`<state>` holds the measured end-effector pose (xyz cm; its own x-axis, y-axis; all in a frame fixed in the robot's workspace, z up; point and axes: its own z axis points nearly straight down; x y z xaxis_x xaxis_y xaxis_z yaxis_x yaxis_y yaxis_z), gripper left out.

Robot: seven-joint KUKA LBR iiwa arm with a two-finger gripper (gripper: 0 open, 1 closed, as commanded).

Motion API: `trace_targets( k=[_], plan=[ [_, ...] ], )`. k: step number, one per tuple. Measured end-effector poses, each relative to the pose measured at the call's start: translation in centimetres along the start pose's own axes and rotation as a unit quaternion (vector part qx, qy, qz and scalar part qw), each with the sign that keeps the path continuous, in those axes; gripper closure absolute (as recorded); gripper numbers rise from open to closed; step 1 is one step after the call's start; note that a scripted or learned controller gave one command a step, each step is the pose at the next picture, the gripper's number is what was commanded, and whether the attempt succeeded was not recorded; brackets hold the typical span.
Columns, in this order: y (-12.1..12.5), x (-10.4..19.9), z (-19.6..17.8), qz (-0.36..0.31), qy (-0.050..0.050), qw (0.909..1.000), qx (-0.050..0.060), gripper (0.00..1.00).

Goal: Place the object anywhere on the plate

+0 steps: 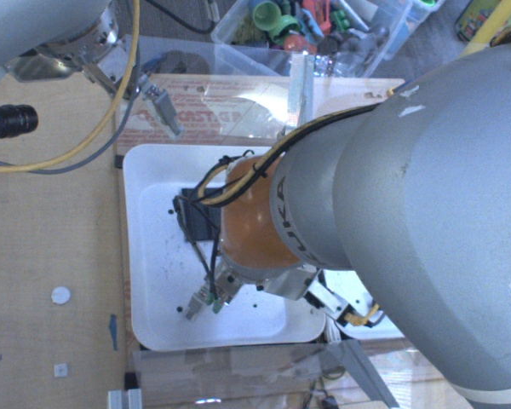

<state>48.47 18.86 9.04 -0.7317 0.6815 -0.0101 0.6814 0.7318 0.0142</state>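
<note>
- Camera view, leftmost: the white bin [145, 254] sits on the wooden bench [51, 228].
- Within the bin's lower middle, the gripper [206, 301] points down near the bin floor; its state I cannot tell.
- Right of the bin's centre, the grey arm [409, 228] covers much of it, its orange band [251, 220] above the gripper.
- Beyond the bin's far rim, a clear tub of toys [324, 15] stands.
- Object and plate: hidden, I cannot tell where.

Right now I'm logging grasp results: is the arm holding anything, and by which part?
Cannot be told. The gripper hangs low over the white bin, with the arm covering most of it, and no object shows at its tip.
</note>
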Motion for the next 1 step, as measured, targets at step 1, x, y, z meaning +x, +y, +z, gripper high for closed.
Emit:
trace_targets(
  k=[1],
  plan=[
    [0.00, 0.00, 0.00, 0.000, 0.000, 1.0000, 0.000, 0.00]
  ],
)
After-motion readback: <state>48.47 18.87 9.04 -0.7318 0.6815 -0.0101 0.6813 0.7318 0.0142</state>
